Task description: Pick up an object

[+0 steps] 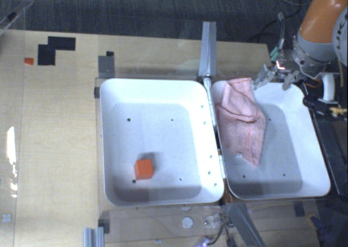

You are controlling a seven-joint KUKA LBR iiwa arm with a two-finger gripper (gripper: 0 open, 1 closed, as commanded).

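Hanging at the far edge of the right bin (318, 180), the gripper (265, 79) has its fingers apart, just beside the pink cloth (243, 121). It might pinch a loose fold and the soft cloth could slip out
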